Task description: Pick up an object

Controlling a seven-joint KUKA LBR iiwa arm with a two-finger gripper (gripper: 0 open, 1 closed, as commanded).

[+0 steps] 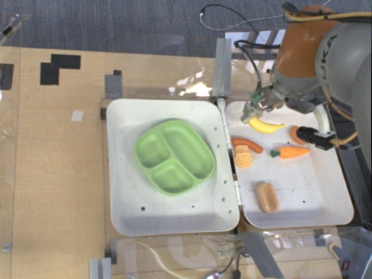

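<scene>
You have bright, even light from overhead; the 2 white bins (174, 225) read clean without blowing out. Glare streaks the clear film on the bench (192, 86) just above the left bin — a patch of white hot spots. Shadows are soft and short; the green tray (174, 156) casts a faint one on the bin floor. Focus is fair at the centre; the arm (337, 45) at upper right looks softer — small details there are hard for you to resolve.
</scene>
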